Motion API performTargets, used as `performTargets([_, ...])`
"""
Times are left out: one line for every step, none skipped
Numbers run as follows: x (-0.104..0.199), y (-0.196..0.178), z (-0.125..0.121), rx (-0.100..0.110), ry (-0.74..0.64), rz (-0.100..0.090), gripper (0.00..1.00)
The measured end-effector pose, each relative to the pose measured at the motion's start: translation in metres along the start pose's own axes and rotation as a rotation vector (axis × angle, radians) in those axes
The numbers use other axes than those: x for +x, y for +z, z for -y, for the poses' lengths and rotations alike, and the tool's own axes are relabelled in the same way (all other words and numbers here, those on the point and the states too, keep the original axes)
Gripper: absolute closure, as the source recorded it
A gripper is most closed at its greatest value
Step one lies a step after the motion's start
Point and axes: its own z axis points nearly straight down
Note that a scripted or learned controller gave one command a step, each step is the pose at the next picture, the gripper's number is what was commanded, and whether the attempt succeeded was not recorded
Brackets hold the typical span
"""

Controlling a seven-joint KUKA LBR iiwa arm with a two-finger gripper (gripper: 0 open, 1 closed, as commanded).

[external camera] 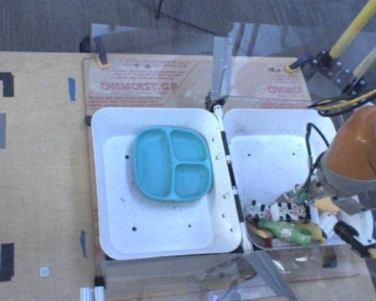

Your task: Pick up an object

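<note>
Camera view, arm: reached in from the right, its tool [313, 196] low over the right bin [269, 137], likely placed for a grab; whether spread or pressed together, one cannot tell.
Pile [285, 221]: crowded the right bin's near edge.
Green bottle [291, 231]: lay flat, long axis along that edge, neck toward the divider.
Left bin [106, 168]: bore a teal plate [173, 163].

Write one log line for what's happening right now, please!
arm: grey-and-orange robot arm over right white bin | target: cluttered pile with green bottle | left bin: turquoise divided plastic plate | grasp: unconfirmed
</note>
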Motion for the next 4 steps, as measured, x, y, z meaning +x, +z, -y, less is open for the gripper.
performTargets([-0.003,-0.008,0.000,0.000,0.003,0.003,1.00])
performTargets([0.042,-0.092,-0.061,0.028,0.378,-0.012,1.00])
performTargets([0.042,-0.092,-0.061,0.028,0.378,-0.013,0.00])
performTargets([0.008,-0.015,-0.033,0.023,0.354,-0.012,0.00])
